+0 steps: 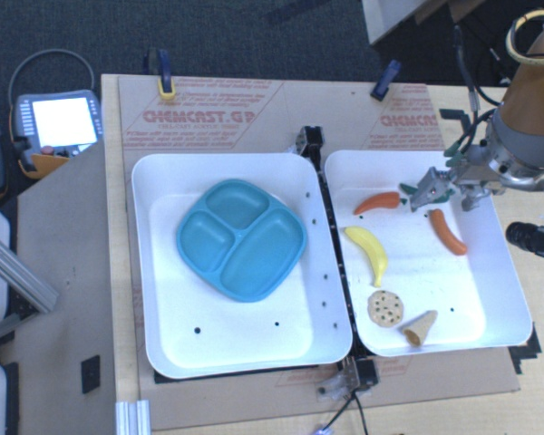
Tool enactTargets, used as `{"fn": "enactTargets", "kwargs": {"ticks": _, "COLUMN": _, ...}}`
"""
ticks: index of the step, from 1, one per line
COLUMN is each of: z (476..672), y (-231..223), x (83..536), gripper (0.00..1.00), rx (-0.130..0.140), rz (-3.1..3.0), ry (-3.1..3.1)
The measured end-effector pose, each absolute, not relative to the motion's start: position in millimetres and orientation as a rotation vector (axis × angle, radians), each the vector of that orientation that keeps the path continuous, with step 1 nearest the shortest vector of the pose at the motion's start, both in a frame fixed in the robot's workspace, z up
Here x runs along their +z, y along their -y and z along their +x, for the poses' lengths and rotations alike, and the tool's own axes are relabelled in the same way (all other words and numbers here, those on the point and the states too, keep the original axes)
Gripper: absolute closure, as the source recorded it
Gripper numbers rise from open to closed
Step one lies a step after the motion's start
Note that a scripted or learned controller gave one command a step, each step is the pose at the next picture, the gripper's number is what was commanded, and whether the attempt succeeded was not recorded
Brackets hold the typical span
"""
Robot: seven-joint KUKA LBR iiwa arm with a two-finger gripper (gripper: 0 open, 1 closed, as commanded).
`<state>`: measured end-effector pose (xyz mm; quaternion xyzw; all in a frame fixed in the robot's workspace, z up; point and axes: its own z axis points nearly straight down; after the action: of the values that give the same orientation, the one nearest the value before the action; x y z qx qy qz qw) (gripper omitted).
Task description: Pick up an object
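Where sausages (pixel 447 232) flank hand (pixel 421 192).

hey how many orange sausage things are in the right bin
2. One sausage lies at the bin's far left, beside the hand; the other sausage lies right of it, nearer the middle. The arm could hide more.

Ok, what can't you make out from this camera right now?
- Gripper: camera view, fingers too small and blurred among grey hardware to judge.
- Orange chili-shaped toy: its right tip meets the gripper; contact unclear.
- Grey arm with orange band: cut off by the right edge.
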<state>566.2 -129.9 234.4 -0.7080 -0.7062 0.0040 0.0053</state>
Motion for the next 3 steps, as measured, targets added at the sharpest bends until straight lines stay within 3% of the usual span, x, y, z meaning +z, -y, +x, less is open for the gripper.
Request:
{"fn": "enactTargets", "kwargs": {"ticks": 1, "z": 568.7, "y": 129.6, "x": 241.5, "gripper": 0.00, "rx": 0.000, "rz": -2.221, "ry": 2.222}}
{"fn": "enactTargets", "kwargs": {"ticks": 3, "z": 552.9, "y": 123.8, "x": 139.1, "gripper": 0.00, "rx": 0.005, "rz": -2.217, "ry": 2.216}}
